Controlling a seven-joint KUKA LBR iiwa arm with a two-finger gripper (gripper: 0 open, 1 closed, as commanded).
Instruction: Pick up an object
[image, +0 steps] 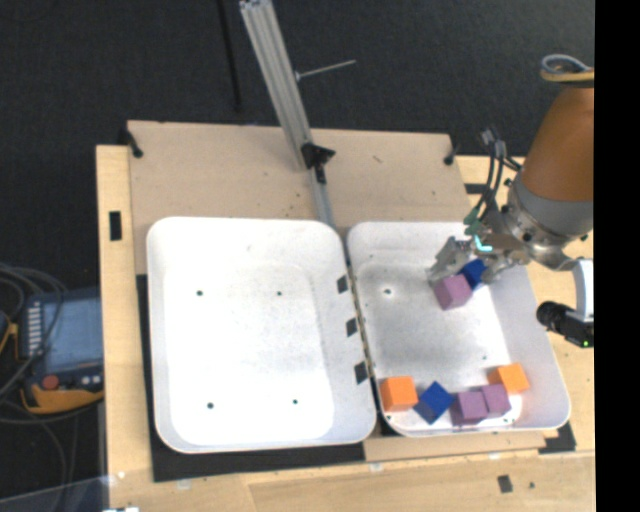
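Nearest the camera, along the front wall of the right-hand shallow white plastic bin (520, 300), a row of small foam-like cubes is sitting: an orange cube (399, 392), a blue cube (434, 401), two purple cubes touching each other (478, 404), and a second orange cube (513, 377) at the right end.

One likely target, a lone purple cube (453, 291), is lying in the rear half of that bin, well apart from the front row. Just beside it, toward the arm, a small blue block (473, 272) is peeking out. The two-finger gripper (458, 260) is hanging directly over this pair, its metal fingers slanting down toward the purple cube's upper edge. Whether the jaws are parted or closed, and whether the purple cube is actually between them, cannot be told at this slant; it seems to be resting on the bin floor.

To do this step well, the program would probably need to centre the fingers across two flat faces of one cube, keep clear of its neighbour, and descend squarely before closing.

Outward, the left-hand white bin (250, 320) is sitting alongside on the tan wooden bench (220, 160), and a slanted aluminium rail (285, 90) is rising behind. No brand, label or writing is readable anywhere.
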